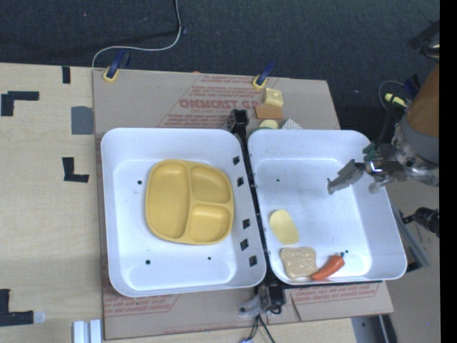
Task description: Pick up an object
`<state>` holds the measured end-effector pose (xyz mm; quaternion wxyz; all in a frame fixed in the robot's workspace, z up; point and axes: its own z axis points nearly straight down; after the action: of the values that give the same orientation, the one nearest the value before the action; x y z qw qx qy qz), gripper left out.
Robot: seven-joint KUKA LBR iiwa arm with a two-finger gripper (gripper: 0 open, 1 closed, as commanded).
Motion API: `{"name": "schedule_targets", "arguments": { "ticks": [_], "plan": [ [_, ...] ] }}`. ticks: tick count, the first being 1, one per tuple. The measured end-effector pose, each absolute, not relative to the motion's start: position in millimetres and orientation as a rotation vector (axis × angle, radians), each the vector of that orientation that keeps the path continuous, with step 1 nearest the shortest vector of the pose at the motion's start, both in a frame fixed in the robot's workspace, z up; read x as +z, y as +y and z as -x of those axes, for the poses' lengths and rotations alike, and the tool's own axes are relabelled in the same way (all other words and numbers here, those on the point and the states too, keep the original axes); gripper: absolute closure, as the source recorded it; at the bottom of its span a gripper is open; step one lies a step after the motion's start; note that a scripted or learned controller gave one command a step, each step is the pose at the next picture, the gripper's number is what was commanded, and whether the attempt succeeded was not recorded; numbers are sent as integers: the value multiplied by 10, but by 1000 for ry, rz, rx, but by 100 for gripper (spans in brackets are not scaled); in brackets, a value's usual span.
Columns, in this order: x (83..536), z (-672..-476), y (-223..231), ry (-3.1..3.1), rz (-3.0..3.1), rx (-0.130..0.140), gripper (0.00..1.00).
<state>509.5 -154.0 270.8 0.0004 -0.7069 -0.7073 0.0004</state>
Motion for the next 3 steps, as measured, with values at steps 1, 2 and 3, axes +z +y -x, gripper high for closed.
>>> {"name": "schedule_targets", "arguments": {
  "ticks": [1, 2, 3],
  "plan": [
    [1782, -5516, -749, -2224, 2205, 5, 0],
    [1838, -5766, -497, -2226, 2215, -1, 0],
    [823, -6148, -957, -2224, 2227, -2, 0]
  ]
}}
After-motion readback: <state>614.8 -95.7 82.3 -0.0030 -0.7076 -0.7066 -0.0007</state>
